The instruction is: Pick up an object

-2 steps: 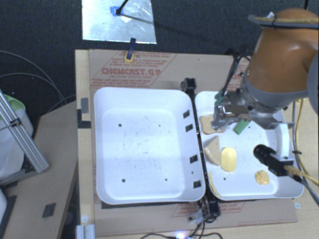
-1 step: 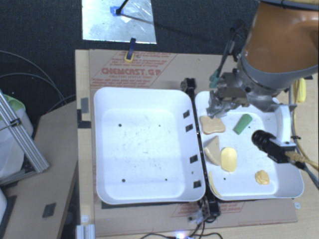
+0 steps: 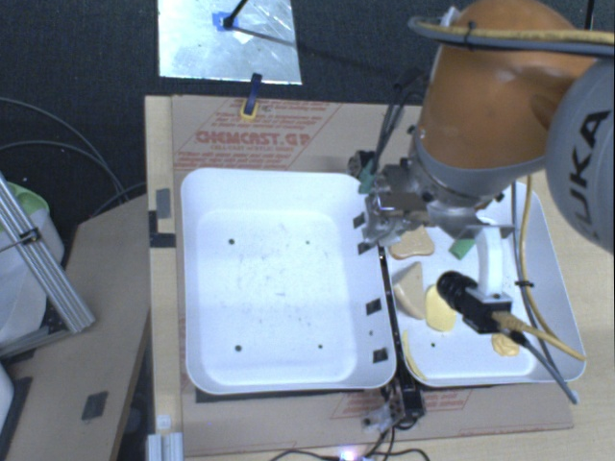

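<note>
Grey metal crowds your pincer (image 3: 382, 207), which hangs over the left edge of the right bin (image 3: 461, 361); you cannot tell how far open it is or whether it holds anything. Just beside it lie a tan slice (image 3: 413, 247), a cream wedge (image 3: 408, 291) and a yellow lump (image 3: 440, 311). That bin and the left bin (image 3: 269, 286) rest on printed cardboard (image 3: 288, 134) over a pale counter (image 3: 106, 277). Dark carpet (image 3: 67, 65) and a shiny metal sheet (image 3: 202, 27) lie beyond.

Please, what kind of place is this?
Probably a robotics laboratory, not a home: a KUKA arm hangs above white bins set on a cardboard sheet, with an aluminium frame beside the bench.
</note>
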{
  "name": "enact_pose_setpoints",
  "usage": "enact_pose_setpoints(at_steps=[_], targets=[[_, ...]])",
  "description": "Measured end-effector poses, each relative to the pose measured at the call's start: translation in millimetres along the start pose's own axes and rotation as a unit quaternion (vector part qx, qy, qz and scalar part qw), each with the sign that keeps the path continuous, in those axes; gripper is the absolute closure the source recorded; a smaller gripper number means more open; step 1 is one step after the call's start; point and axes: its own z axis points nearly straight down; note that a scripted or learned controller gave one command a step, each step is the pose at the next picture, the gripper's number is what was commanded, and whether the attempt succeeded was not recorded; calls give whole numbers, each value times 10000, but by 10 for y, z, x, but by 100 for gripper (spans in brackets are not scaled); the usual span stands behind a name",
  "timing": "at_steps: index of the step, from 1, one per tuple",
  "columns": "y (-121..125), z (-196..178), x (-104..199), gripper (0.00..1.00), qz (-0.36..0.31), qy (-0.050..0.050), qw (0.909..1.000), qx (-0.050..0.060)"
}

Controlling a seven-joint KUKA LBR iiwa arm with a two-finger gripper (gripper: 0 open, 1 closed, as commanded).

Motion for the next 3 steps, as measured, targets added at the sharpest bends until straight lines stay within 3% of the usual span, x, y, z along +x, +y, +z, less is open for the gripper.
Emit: enact_pose_setpoints(at_steps=[1,2,3], targets=[[8,-132,-13,100,-21,2,10000,-25],[382,-375,2,100,4,2,10000,-34],[189,245,369,100,-4,-1,10000,14]])
